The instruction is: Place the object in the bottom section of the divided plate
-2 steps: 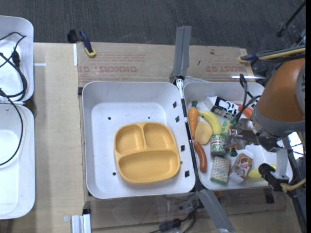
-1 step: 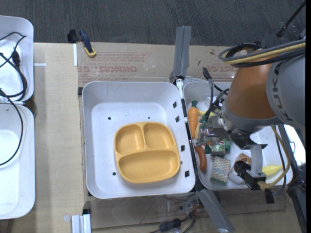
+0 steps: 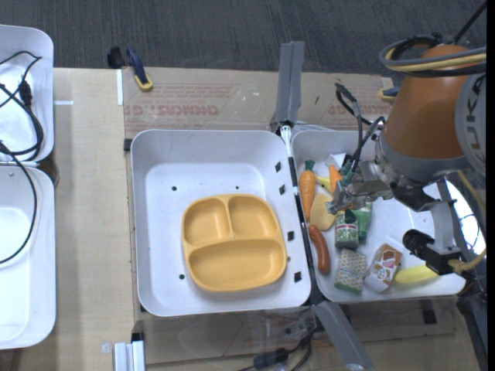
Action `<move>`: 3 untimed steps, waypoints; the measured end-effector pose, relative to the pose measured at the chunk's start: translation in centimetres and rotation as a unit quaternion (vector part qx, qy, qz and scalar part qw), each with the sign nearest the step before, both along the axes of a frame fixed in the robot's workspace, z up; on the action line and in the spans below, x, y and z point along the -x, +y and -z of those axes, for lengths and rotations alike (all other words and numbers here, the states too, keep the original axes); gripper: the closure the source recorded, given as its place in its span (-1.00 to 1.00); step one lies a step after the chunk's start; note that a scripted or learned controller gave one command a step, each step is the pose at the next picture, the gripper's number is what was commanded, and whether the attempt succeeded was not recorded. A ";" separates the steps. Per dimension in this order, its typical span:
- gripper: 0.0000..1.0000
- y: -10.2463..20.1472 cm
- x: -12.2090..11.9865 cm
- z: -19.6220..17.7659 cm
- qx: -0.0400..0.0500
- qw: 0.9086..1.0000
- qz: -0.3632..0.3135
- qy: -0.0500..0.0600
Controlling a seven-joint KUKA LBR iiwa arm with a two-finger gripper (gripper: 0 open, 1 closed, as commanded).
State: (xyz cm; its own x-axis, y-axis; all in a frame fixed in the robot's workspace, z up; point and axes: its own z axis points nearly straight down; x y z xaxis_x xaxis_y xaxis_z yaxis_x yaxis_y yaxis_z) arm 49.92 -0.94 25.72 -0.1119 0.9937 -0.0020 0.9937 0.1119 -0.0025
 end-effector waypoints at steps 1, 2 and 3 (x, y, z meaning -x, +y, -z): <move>1.00 2.4 -2.8 3.3 0.000 0.997 0.072 0.001; 1.00 4.1 0.4 2.3 0.000 0.998 0.065 0.001; 1.00 7.0 2.2 6.5 0.001 0.951 0.309 0.001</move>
